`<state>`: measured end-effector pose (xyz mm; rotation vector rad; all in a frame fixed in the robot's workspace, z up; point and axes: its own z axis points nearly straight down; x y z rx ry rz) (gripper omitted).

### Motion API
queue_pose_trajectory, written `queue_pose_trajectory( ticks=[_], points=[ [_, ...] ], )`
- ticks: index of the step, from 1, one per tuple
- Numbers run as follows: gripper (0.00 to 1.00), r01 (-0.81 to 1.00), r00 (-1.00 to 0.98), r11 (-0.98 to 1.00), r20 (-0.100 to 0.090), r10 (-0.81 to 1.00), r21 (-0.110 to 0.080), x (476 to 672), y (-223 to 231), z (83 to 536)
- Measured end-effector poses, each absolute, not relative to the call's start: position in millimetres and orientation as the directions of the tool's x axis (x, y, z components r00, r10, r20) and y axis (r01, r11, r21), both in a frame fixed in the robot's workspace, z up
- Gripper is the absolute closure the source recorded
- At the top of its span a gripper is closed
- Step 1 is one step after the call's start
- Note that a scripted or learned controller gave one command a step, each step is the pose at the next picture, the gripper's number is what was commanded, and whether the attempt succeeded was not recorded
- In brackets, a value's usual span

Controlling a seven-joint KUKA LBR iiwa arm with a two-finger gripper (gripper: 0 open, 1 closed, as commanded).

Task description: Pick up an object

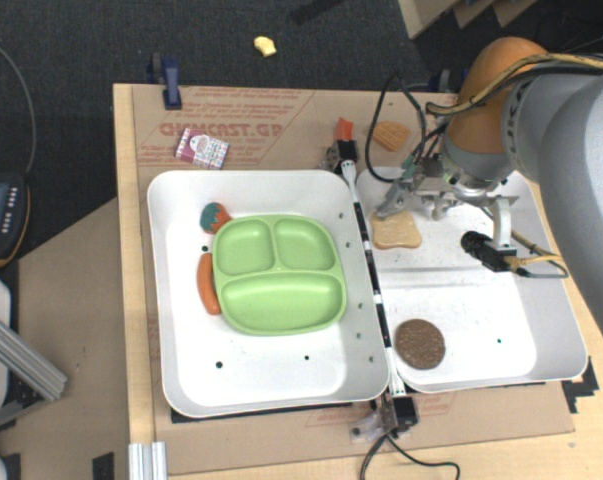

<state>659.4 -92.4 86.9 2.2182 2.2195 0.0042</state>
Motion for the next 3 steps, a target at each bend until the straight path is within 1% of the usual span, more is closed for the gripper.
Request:
queue_pose_trajectory(
  ticks=[2, 3],
  points=[
    [0.0, 1.0, -0.002, 0.002, 0.0, 1.0, 0.004, 663.3, -97.6, 86.7],
    [0.0, 1.0, 0.001, -0.001, 0.0, 1.0, 0.004, 636.9, -102.1, 87.5]
  ],
)
